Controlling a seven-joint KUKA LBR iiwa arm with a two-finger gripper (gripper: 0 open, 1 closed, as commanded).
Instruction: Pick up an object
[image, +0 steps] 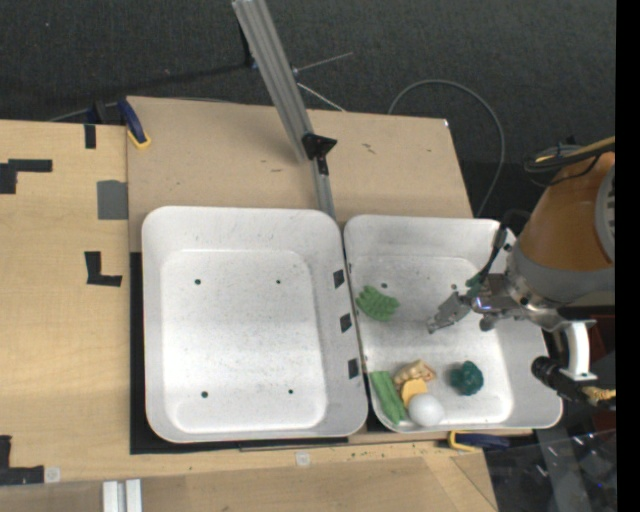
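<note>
Camera view: jaws over right bin.

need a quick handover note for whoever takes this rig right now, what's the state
Gripper: low over the middle of the right bin, nothing seen between its fingers.
Things, all in the right bin: light green piece left of the gripper; dark green object near the front right; green bar, tan piece and white ball bunched at the front edge.
Left bin: holds none of these.
Done: nothing picked up yet.
Left: grasp one object and lift it.
</note>
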